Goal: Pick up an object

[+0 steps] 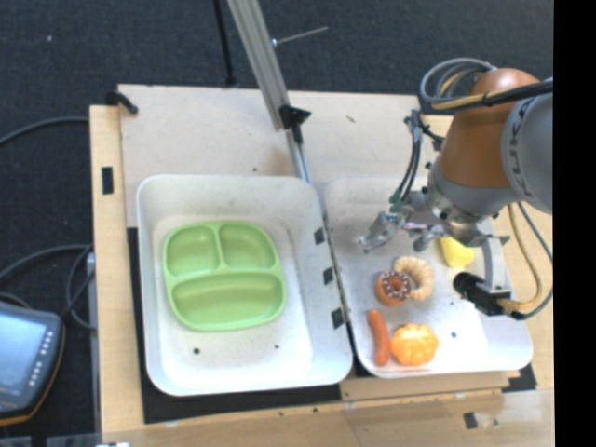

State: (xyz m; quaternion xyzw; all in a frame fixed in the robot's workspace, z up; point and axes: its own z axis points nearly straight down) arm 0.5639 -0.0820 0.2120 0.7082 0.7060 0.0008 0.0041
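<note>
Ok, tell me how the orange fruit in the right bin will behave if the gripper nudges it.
The orange fruit looks round, so it would probably roll. The carrot beside it might block rolling leftward. Its smooth, lobed skin may slip.

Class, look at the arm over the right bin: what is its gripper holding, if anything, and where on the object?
Nothing is held. The gripper hangs above bare bin floor, up-left of the donut.

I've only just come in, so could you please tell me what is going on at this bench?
A grey KUKA arm with an orange band reaches over the right white bin, its gripper above the bin floor near a frosted doughnut. A yellow piece, an orange carrot and a tangerine lie there too. The left white bin holds a green divided plate.
</note>
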